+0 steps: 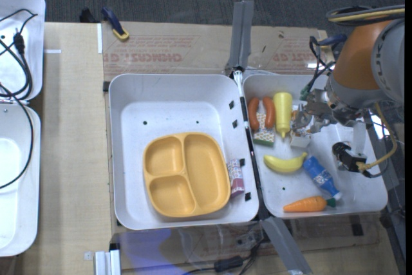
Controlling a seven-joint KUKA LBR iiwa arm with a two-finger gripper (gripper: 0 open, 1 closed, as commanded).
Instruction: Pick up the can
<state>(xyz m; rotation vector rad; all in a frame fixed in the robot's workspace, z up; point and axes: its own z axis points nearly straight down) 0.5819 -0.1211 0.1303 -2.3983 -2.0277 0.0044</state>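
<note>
The gripper point(308, 120) is hanging low over the right bin point(360, 203), beside the yellow mustard bottle point(282, 114); I cannot tell how it is set, since the wrist and cabling are crowding it. The can point(235, 176) is lying on its side in the left bin point(122, 138), squeezed between the yellow divided plate point(185, 174) and the bin's right wall; so the tool is working well apart from its target, and a grab here risks taking the bottle, the hot dog point(261, 113) or the banana point(286, 163) instead. In my judgement, the can itself is sitting awkwardly: the plate rim and wall are leaving little room for descending jaws, and a rounded body lying flat is apt to roll or slip away; the blue bottle point(320, 177) and carrot point(306, 205) are lying clear of any path.
</note>
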